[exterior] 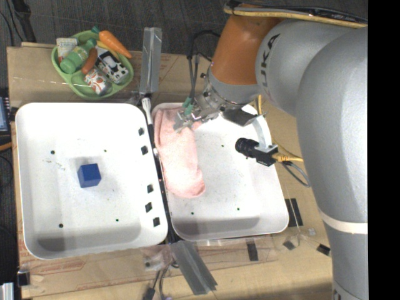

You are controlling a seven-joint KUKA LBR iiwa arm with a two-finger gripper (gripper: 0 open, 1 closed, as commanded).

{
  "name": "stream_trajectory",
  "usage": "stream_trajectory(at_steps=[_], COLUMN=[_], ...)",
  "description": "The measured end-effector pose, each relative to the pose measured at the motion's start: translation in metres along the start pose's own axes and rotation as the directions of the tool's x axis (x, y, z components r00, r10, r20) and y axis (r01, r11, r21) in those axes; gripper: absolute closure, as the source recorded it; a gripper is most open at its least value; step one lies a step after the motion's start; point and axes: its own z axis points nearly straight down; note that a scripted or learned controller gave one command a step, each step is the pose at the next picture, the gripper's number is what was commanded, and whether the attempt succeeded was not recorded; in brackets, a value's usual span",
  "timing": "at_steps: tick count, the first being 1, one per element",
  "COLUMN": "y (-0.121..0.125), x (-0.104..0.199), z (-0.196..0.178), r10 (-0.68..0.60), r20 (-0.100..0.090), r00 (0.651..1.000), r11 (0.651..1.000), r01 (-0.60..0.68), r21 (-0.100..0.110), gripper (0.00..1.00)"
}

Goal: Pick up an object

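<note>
A pink cloth (180, 157) lies along the left side of the right bin (250, 192), stretched from the far wall toward the middle. My gripper (187, 117) hangs over the cloth's upper end, close to the far left corner of that bin, under the orange-banded wrist. A small blue cube (89, 174) rests in the left bin (50, 136), well away from the arm.
A green bowl (70, 82) of toy food, with a carrot and a small carton, stands on the bench behind the left bin. A black fitting with a yellow cable (255, 149) hangs from the arm over the right bin. The grey arm covers the right side.
</note>
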Motion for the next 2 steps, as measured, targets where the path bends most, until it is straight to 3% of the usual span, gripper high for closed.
stream_trajectory(at_steps=[1,2], y=[0.000,-0.056], x=[0.000,-0.031], z=[0.000,0.038], r10=[0.000,0.103], r20=[0.000,0.000], r00=[1.000,0.995], r11=[1.000,0.995], r01=[0.000,-0.103], r21=[0.001,0.003], gripper=[0.00,0.00])
